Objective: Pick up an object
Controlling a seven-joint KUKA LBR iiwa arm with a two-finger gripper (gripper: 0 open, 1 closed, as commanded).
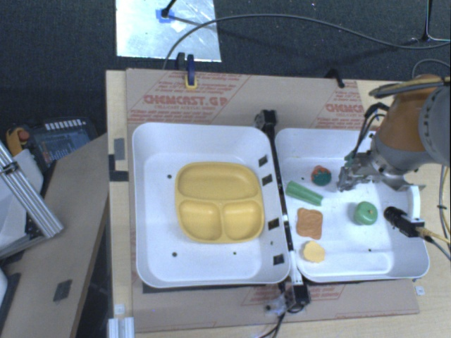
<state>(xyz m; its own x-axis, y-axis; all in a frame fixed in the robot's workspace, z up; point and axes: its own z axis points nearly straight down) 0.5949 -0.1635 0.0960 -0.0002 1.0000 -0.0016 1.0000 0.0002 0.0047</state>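
My gripper [346, 180] hangs low over the right bin [352, 265], just right of a small red and teal object [321, 176]. A green apple-like object [365, 213] lies below and right of the gripper. A green cylinder [304, 193] lies left of it, with an orange-brown slice [309, 222] and a yellow round piece [313, 252] below that. Nothing shows between the fingers.
The left bin [151, 210] holds a yellow three-compartment tray [217, 201]. A black divider strip [276, 189] runs between the bins. The arm's grey body and orange band [409, 129] cover the right bin's far right corner. Cables lie behind the bench.
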